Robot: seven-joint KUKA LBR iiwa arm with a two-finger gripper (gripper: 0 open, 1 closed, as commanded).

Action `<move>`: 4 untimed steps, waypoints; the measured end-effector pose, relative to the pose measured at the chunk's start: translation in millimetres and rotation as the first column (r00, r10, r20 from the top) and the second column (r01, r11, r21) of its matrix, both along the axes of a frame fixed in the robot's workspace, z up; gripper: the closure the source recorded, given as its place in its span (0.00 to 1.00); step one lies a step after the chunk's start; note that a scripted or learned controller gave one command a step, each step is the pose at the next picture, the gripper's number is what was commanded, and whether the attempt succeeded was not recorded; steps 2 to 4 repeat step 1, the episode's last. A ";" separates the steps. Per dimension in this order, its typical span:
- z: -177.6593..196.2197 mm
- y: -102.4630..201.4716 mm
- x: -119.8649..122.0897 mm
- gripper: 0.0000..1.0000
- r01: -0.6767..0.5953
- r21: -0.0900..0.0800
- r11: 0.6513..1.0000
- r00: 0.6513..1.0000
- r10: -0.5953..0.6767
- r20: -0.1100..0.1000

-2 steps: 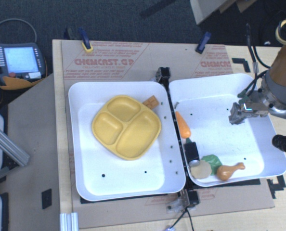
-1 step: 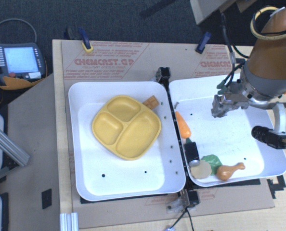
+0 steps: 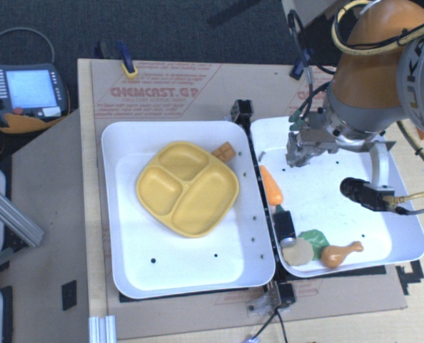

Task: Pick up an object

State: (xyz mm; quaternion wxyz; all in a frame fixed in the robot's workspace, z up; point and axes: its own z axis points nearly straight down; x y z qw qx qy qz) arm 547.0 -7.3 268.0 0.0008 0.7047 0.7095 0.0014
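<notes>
Overhead camera: the gripper hangs in the right bin just up-right of the carrot, probably because that's the nearest pick, though I can't tell its jaw opening and nothing shows gripped, with the drumstick farther below the carrot.

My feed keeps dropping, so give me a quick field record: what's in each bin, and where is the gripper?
left bin: yellow divided plate; small brown block at the plate's far right edge
right bin: orange carrot by the left wall; black block just nearer than the carrot; beige round piece, green piece and brown drumstick clustered at the near edge
gripper: over the right bin's far left part
closest item to gripper: orange carrot
</notes>
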 end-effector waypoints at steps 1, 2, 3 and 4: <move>-4.2 42.2 13.8 1.00 0.002 -0.001 1.000 1.000 -0.002 0.000; -4.2 42.2 13.8 1.00 0.002 -0.001 1.000 1.000 -0.002 0.000; -4.2 42.2 13.8 1.00 0.002 -0.001 1.000 1.000 -0.002 0.000; -4.2 42.2 13.8 1.00 0.002 -0.001 1.000 1.000 -0.002 0.000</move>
